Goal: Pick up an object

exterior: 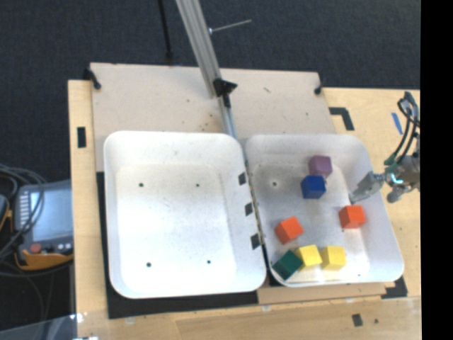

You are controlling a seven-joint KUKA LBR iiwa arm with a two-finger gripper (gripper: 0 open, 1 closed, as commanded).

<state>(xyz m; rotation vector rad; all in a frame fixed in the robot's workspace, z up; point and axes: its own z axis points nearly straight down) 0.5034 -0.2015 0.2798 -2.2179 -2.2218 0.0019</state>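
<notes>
The camera looks down on a wooden tabletop (81,211) with two white bins side by side. The left bin (177,214) shows its bare speckled floor with a few small dark dots. The right bin (322,211) holds seven small blocks. A purple block (320,165) lies toward the far side, and a blue block (313,186) is just beside it, nearer to the camera; they seem to touch. An orange block (289,229) sits near the middle of the bin, and a second orange block (352,217) sits near the right wall. Along the near wall stands a row of three: a green block (288,263) at the left, then a yellow block (310,255), then a second yellow block (334,257); whether they touch each other is hard to tell. The tool (368,186) comes in from the right edge, over the right rim of the right bin, just above and a little to the right of the second orange block. No block is between its fingers, and I cannot tell whether it is apart or together because it is small and blurred. A slanted metal bar (202,44) crosses the far side of the tabletop. A small device with a screen (42,214) lies off the tabletop at the left.
</notes>
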